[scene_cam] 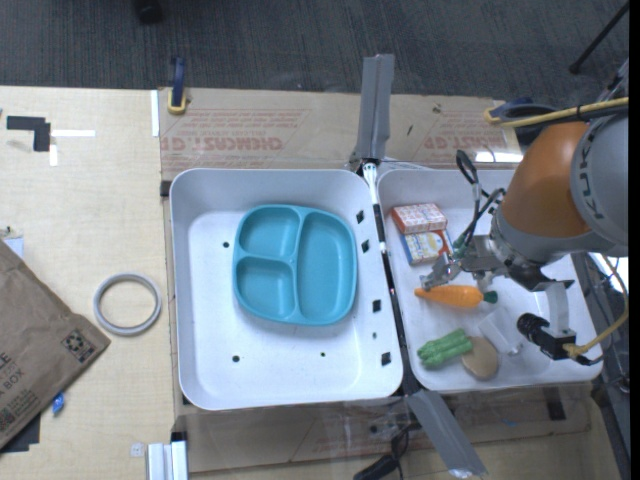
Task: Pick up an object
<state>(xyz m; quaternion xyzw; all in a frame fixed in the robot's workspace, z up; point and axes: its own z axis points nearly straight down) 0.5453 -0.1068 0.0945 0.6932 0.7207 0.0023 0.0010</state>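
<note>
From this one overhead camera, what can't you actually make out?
- Gripper: its tips blur into clutter above the carrot, so a grasp is unclear.
- Right bin: the arm covers its far right side.
- Small box: print too small to read.
- Brown cardboard: cut off at the left edge.

"BOX" on brown cardboard (40, 338), red print unreadable
</note>
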